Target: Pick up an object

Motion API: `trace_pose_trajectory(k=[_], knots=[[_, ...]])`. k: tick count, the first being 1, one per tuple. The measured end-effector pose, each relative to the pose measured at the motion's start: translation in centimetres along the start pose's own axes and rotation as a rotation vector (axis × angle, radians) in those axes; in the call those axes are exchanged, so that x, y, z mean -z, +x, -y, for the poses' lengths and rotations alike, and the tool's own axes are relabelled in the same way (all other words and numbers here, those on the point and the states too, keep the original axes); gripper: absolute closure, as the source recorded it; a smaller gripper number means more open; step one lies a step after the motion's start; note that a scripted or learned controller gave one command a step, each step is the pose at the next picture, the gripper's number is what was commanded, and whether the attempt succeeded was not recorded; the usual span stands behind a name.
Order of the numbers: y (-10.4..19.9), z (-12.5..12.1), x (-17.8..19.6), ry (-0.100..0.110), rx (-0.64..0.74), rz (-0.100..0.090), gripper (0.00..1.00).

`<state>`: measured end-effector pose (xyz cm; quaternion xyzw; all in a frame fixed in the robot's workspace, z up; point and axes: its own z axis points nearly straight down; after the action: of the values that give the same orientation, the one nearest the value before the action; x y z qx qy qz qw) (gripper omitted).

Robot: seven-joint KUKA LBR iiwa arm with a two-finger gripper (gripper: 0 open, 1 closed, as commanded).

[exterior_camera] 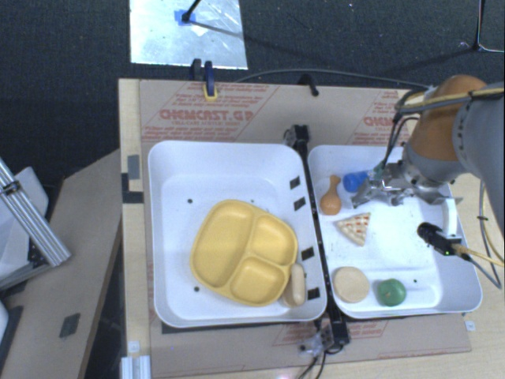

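Note:
The right bin (461, 290) holds several toy foods. A brown drumstick (331, 198) lies by its left wall, and a blue object (354, 180) lies just behind it. A pizza slice (354, 228) sits mid-bin, with a round beige bun (351, 284) and a green ball (390, 291) at the front. My gripper (380, 191) is low in the back half of this bin. It sits right beside the blue object, on its right, and partly covers it. Nothing shows clearly in its grasp.
The left bin (170, 212) carries a yellow divided plate (245, 253) with a beige bread piece (297, 284) against its right edge. A black divider (312, 227) runs between the bins. The arm (446, 136) hangs over the right bin's back right corner.

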<state>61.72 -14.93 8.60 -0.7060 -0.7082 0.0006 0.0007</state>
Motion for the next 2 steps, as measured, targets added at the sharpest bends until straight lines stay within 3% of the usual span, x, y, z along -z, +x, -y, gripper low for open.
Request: trace_pose_trajectory(k=[1, 2], knots=[[-0.1, -0.1, 1.4, -0.005, 0.001, 0.001, 1.00], [0.5, -0.5, 7.7, -0.010, 0.003, 0.001, 1.00]])
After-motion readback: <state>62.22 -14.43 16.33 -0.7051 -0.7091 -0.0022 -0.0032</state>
